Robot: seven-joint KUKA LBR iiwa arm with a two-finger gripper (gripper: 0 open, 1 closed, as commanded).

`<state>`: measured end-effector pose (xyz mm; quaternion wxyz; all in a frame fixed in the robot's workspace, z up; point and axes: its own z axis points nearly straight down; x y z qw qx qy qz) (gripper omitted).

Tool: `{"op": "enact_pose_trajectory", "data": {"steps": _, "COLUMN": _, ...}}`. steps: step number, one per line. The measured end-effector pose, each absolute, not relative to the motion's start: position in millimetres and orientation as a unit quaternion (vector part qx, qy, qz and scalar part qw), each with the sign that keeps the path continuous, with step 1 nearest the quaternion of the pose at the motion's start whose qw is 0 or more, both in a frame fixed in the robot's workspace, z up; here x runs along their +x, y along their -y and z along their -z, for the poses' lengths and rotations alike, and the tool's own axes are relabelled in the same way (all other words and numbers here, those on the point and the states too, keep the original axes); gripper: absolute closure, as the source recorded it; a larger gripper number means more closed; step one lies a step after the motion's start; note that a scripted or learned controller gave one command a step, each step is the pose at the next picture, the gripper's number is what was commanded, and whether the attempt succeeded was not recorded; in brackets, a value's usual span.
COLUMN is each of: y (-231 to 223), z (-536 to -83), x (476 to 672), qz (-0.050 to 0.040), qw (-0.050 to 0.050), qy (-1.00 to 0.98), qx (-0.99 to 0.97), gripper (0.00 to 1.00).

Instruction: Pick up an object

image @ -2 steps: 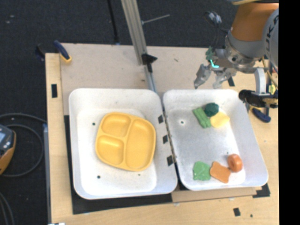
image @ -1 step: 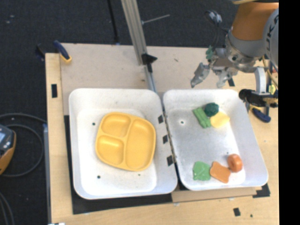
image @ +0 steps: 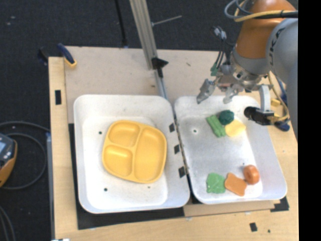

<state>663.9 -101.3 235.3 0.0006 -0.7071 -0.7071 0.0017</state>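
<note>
gripper [image: 215, 95] fingers spread, holding nothing (above right bin's [image: 200, 149] far edge) | dark green ball [image: 226, 117] just below-right of it, touching yellow ball [image: 234, 129]

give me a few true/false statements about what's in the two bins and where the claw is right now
1. The yellow divided plate lies in the left bin. True.
2. The claw is holding the yellow lump. False: nothing sits between its fingers; it hangs above the far edge of the right bin, and the yellow lump lies in that bin.
3. A dark green ball touches the yellow lump. True.
4. The orange pieces lie in the left bin. False: they lie at the near right of the right bin.
5. The claw's fingers are spread apart. True.
</note>
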Motion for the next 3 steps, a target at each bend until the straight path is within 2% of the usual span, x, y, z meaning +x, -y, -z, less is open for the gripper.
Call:
{"op": "enact_pose_trajectory", "data": {"steps": 2, "y": 112, "z": -116, "x": 671.4, "qz": -0.0018, "qw": 0.001, "qy": 0.706, "qx": -0.708, "gripper": 0.0}}
{"op": "enact_pose_trajectory", "data": {"steps": 3, "y": 114, "z": -131, "x": 672.7, "qz": 0.0002, "qw": -0.002, "qy": 0.706, "qx": -0.709, "gripper": 1.0}}
